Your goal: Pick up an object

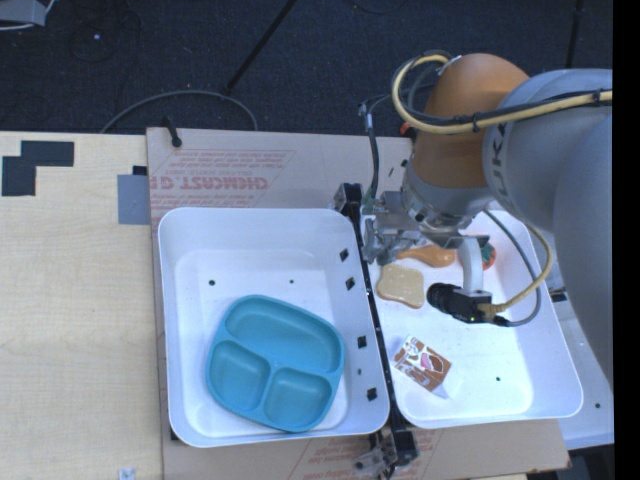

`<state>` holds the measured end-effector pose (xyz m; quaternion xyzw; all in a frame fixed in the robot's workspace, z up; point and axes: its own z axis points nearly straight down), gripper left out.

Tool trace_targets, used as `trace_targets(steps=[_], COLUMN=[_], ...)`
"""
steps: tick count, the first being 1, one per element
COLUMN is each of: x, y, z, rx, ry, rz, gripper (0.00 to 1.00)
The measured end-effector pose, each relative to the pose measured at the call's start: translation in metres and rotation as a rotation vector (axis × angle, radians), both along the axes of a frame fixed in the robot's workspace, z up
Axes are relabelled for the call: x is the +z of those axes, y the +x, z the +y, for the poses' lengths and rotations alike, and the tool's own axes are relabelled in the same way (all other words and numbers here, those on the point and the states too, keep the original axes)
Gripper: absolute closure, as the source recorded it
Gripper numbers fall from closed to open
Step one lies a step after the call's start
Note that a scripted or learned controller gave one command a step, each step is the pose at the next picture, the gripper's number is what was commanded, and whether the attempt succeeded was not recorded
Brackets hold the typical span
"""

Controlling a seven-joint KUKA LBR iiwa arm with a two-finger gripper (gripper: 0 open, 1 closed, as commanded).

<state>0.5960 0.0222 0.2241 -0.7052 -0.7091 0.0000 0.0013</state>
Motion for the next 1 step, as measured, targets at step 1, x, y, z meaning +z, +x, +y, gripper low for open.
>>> trace_targets(steps=[1], x=[-0.0032], y=[0.0023], z=[0.058], rx=[-0.001], ry=[-0.001], rz=[0.001], gripper=[1.0])
